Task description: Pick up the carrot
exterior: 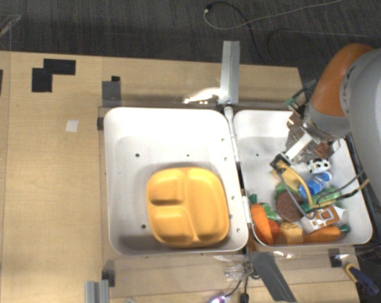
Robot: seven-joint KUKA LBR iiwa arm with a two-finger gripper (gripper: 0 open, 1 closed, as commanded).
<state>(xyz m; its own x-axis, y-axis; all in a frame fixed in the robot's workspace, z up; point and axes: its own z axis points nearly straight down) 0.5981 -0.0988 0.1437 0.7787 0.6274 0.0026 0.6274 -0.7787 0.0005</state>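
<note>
A slender orange carrot (325,234) with a green tip lies along the front edge of the right bin (260,137), at its near right corner, among other toy foods. My gripper (309,151) hangs over the back right part of that bin, well behind the carrot and apart from it. The wrist hides its fingertips, and nothing shows between them.
The right bin also holds a fat orange vegetable (261,223) at the front left, a brown disc (287,206), a blue piece (316,185), green beans (330,198) and a tan bread piece (291,233). A yellow divided plate (187,205) sits in the left bin (133,137).
</note>
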